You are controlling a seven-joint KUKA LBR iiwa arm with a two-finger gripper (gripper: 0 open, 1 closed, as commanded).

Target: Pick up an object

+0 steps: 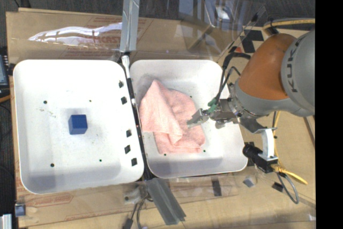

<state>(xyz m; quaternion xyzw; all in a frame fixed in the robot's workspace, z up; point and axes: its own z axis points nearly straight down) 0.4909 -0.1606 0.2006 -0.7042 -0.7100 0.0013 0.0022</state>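
Currently the approach-and-grasp step appears to be in hand. Two shallow white bins are carried side by side on the table: the left bin (32, 169) holds a small blue cube (78, 124) near its middle, and the right bin (177, 170) holds a crumpled pink cloth (166, 115) spread over its left and central part. The gripper (197, 118) is seen low over the right bin, at the right edge of the pink cloth, with the grey and orange arm (270, 78) reaching in behind it. The tips are set against the folds of the cloth, but whether the fingers are spread, pressed together or pinching fabric cannot be told, since they are small and partly merged with the cloth at this angle. No part of the cloth is seen lifted clear of the bin, so a hold cannot be claimed. For the next move, a firm closing on a fold would be called for, followed by a straight lift; a thin pinch of loose fabric may slip free.
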